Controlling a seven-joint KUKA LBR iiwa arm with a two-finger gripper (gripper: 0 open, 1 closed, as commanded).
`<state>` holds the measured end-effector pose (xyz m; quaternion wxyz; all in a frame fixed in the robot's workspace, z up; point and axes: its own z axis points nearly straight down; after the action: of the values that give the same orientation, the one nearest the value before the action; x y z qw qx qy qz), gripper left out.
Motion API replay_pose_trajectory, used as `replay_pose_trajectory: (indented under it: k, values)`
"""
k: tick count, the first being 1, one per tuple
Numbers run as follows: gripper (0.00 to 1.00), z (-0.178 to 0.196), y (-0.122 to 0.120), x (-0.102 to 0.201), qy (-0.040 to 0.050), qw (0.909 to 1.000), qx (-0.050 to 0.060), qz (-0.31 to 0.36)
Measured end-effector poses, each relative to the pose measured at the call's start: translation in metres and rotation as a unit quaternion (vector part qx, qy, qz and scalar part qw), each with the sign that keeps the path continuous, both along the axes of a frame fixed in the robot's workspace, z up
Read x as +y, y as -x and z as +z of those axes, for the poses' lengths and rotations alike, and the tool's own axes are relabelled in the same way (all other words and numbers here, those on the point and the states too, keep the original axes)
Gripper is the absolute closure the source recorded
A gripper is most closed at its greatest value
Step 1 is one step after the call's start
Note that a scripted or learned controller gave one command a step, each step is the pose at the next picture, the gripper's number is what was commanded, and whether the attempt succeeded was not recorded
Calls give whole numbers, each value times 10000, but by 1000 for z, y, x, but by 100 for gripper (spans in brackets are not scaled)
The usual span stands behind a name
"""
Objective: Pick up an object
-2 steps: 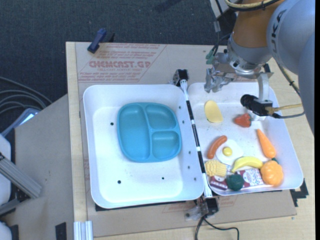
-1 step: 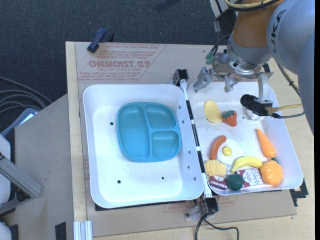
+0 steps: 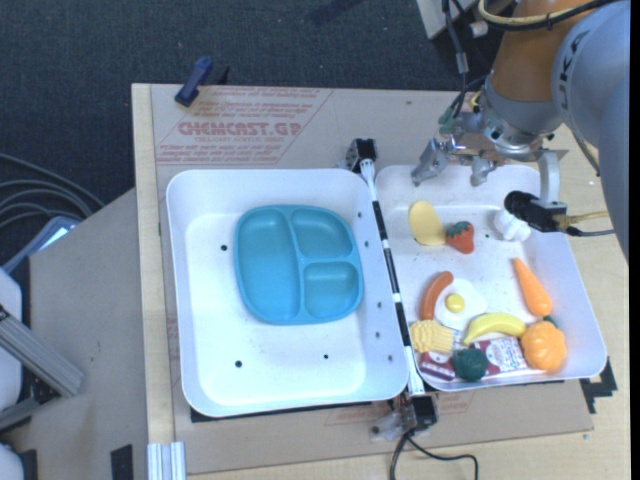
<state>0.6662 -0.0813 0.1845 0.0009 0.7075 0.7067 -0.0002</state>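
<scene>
While the end effector (image 3: 456,168) hung over the far rim of the right bin (image 3: 490,264), its two fingers stood spread apart with nothing between them, so no pick had been made. Every toy food lay loose on the bin floor. Nearest the fingers were a yellow toy fruit (image 3: 428,223) and, just beside it, a red strawberry (image 3: 460,236). A carrot (image 3: 532,286) lay near the right wall. Toward the near end the pieces crowded together: a sausage (image 3: 436,293) touching a fried egg (image 3: 458,304), a banana (image 3: 495,325), a corn cob (image 3: 432,338), an orange fruit (image 3: 544,346) and a green piece (image 3: 470,364) resting on a printed packet (image 3: 503,354). The left bin (image 3: 210,298) held a blue divided tray (image 3: 297,265), well apart from the arm (image 3: 550,58).

By these signs the task was barely begun. The whole grasp was left to do: choosing a piece, descending, closing and lifting. The yellow fruit looked the easiest candidate, being closest and having open floor around most of it.
</scene>
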Motion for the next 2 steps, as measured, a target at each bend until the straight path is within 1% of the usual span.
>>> replay_pose_trajectory:
  k: [1,2]
  values:
    - [0,-64,0,-12,-8,10000,21,1]
    - [0,-100,0,-12,-11,10000,24,4]
